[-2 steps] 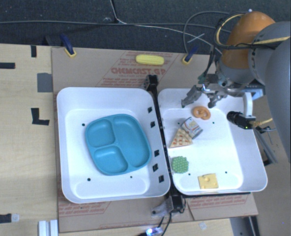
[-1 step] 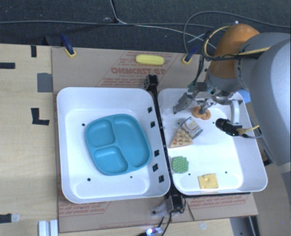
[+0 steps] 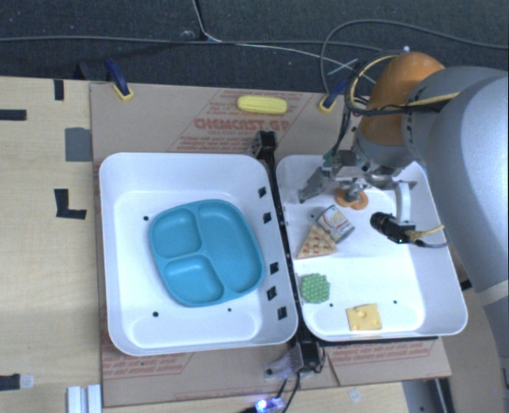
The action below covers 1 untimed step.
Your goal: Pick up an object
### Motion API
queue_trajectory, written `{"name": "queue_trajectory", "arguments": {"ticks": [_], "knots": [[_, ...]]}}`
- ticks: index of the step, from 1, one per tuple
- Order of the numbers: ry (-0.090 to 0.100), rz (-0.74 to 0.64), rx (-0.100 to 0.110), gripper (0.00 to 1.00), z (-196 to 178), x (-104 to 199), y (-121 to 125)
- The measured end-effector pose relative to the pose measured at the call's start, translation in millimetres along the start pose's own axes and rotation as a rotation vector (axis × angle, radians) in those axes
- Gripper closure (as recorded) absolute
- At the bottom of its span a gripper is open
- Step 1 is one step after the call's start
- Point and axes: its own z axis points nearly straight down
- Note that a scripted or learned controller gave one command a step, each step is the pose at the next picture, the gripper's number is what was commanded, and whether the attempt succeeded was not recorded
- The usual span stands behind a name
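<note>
My gripper (image 3: 339,182) hangs low over the back left part of the right bin (image 3: 426,312). A small orange round thing (image 3: 352,200) lies just under its near side, partly covered by it. In front of the gripper lie a small striped packet (image 3: 334,223) and a tan wedge like a pizza slice (image 3: 316,245). Nearer the front of that bin sit a green bumpy ball (image 3: 315,287) and a yellow square block (image 3: 364,317). Nothing is visibly held.
The left bin (image 3: 121,179) holds a blue divided plate (image 3: 205,252). A yellow oblong thing (image 3: 261,104) lies on the cardboard behind the bins. The divider between the bins runs just left of the gripper. The arm covers the right bin's back right corner.
</note>
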Motion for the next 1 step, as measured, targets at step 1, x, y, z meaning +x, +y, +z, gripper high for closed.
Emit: {"name": "queue_trajectory", "arguments": {"ticks": [1], "knots": [[-0.001, -0.001, -0.009, 1.0, -13.2, 0.2, 2.1]]}}
